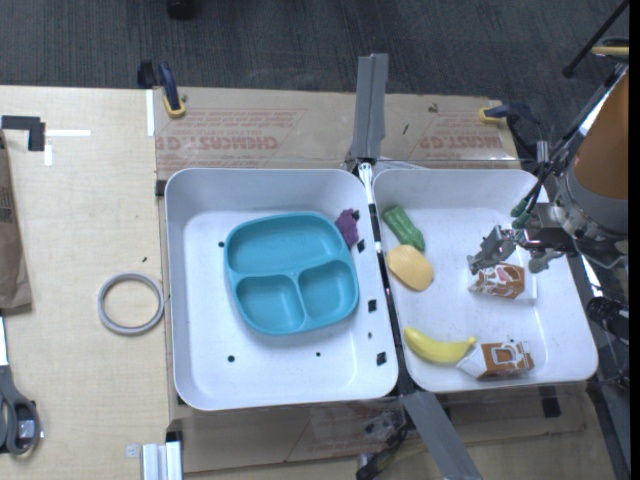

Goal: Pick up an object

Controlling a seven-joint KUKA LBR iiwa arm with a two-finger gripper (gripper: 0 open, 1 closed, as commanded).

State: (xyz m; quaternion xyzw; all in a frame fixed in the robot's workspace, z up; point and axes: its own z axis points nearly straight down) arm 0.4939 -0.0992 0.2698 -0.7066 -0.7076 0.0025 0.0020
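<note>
My gripper [492, 249] hangs in the right bin [560, 368], just above a small orange-and-white carton [499, 281]; its fingers look spread, with nothing between them. A second carton [503, 359] lies nearer the front, touching a banana [438, 346]. A yellow lemon-like piece [411, 267] and a green vegetable [403, 226] sit by the divider. The left bin [190, 298] holds a blue divided tray [290, 273] and a purple item [348, 226].
</note>
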